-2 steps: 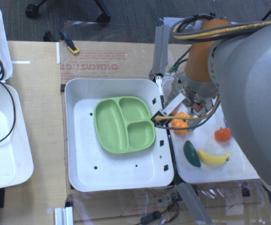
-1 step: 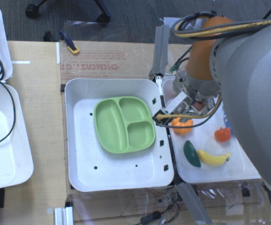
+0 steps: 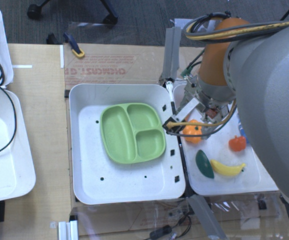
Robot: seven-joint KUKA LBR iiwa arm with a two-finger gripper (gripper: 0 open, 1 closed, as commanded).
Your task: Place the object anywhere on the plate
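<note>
The step in hand appeared to be the grasp. The claw (image 3: 200,118) stood low in the right bin (image 3: 254,181), at its left edge, directly over the orange (image 3: 193,132); whether it was spread or pinching the orange could not be told. The plate (image 3: 132,132), green and three-part, lay in the middle of the left bin (image 3: 84,184).

The next move would call for a lift, a short carry left over the two touching bin rims, and a release over the plate.

A tomato (image 3: 237,143), a banana (image 3: 228,168) and a dark green fruit (image 3: 204,163) lay near the right bin's front edge, off the carry path.
</note>
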